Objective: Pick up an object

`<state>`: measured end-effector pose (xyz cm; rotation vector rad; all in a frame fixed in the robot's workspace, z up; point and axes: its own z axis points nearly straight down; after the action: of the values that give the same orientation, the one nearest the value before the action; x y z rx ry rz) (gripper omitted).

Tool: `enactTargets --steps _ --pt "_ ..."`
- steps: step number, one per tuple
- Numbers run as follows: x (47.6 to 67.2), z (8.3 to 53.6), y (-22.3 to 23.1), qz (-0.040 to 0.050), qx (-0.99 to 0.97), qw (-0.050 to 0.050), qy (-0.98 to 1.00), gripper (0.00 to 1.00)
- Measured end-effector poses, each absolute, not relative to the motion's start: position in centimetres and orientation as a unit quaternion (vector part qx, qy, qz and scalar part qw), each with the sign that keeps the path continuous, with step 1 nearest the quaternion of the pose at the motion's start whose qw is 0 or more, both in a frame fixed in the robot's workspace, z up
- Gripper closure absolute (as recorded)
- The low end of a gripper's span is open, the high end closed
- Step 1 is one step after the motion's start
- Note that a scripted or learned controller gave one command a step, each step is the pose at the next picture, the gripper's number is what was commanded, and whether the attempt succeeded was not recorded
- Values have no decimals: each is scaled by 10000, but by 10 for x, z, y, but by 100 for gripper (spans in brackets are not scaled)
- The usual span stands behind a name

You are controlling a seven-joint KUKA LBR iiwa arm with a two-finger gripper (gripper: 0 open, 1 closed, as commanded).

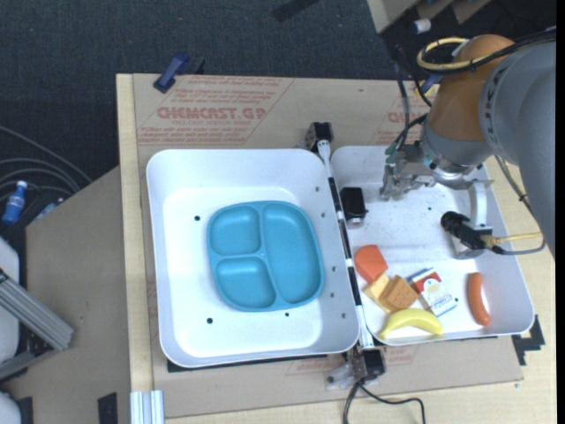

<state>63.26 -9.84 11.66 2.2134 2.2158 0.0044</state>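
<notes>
In the right bin [415, 228], entries taken outward from the orange block [371, 261], which sits against the dividing wall:

1. End effector [402, 184] – well beyond the orange block, toward the bin's far end, over bare bin floor. I see nothing in it; how far it is open I cannot tell. My reading: it is poised above open floor, not yet committed to any item.
2. Small black block [352, 204] – just beyond the orange block, against the same wall; the nearest item to the end effector.
3. Tan square piece [397, 292] – just nearer than the orange block, touching or nearly so.
4. Small red-and-white box [434, 292] – beside the tan piece, on the side away from the orange block.
5. Banana [411, 325] – nearest the front wall, past the tan piece. Long axis across the bin, ends curled upward in the view.
6. Sausage [478, 299] – well apart from the orange block, by the outer wall. Long axis along that wall, running near to far. It lies alone, so I judge it the cleanest pick – the rest crowd together.

Left bin [177, 201], across the wall from the orange block: one blue divided plate [263, 254], centred. Both bins rest on the counter [221, 113].
</notes>
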Motion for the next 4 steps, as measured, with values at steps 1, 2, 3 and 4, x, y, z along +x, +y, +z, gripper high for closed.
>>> enactTargets --steps 1,2,3,4 --pt "632 116 -98 11 7068 47 7074 0" --pt "667 85 -92 3 7071 8 7071 0" --pt "667 85 -104 0 7072 11 7070 0" --pt "667 96 -103 4 7067 22 7076 100"
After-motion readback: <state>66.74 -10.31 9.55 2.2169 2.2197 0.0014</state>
